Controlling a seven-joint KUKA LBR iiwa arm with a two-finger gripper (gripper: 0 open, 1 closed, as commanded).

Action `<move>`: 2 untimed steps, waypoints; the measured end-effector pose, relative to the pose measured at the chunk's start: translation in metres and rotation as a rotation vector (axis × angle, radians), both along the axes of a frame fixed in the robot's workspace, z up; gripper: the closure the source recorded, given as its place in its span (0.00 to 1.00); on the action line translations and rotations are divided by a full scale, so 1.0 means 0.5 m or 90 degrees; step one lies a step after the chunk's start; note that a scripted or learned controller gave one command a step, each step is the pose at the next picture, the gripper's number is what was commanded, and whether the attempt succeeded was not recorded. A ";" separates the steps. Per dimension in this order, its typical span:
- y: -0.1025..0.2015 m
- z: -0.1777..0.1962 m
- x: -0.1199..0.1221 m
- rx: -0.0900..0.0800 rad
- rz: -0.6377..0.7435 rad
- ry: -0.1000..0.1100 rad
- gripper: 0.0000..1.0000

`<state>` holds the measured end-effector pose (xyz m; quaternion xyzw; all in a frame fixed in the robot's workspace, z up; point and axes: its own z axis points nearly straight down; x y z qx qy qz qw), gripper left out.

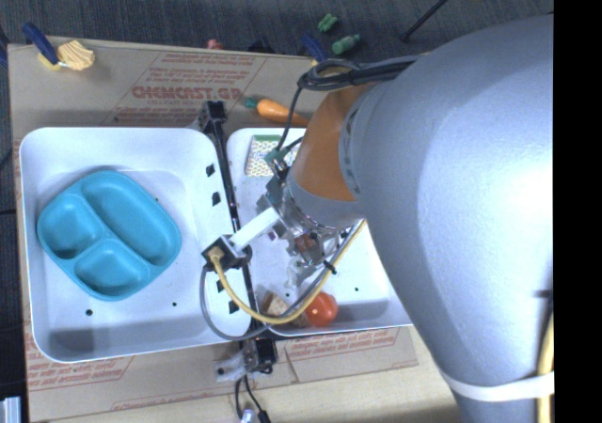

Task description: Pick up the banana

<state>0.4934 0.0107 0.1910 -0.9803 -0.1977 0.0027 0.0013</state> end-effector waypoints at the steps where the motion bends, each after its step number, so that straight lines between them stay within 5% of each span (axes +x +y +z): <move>1: 0.258 -0.070 -0.006 0.000 -0.023 0.001 0.00; 2: 0.412 -0.193 0.000 0.000 0.224 -0.001 0.00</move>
